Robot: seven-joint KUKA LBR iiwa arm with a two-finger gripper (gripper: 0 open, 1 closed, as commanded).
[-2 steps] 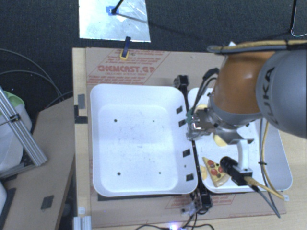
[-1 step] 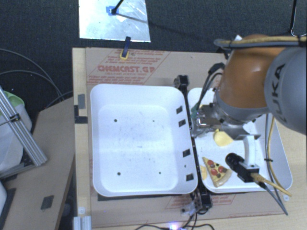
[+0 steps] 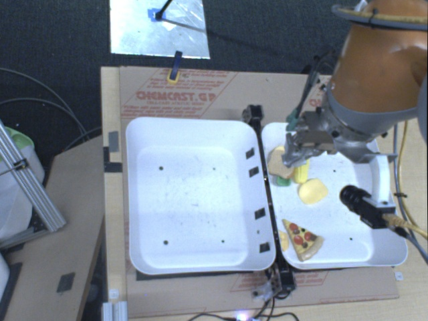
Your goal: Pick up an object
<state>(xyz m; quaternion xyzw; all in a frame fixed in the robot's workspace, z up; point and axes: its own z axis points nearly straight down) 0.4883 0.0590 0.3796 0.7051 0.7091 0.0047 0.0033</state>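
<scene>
Gripper (image 3: 294, 158) low at ten o'clock in the right bin (image 3: 384, 246), poised for picking over tan piece (image 3: 278, 162) and yellow block (image 3: 301, 172); jaw state impossible to tell.

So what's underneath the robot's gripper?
Under the gripper in the right bin sit a tan piece, something yellow and a bit of green. The gripper covers their tops.
</scene>
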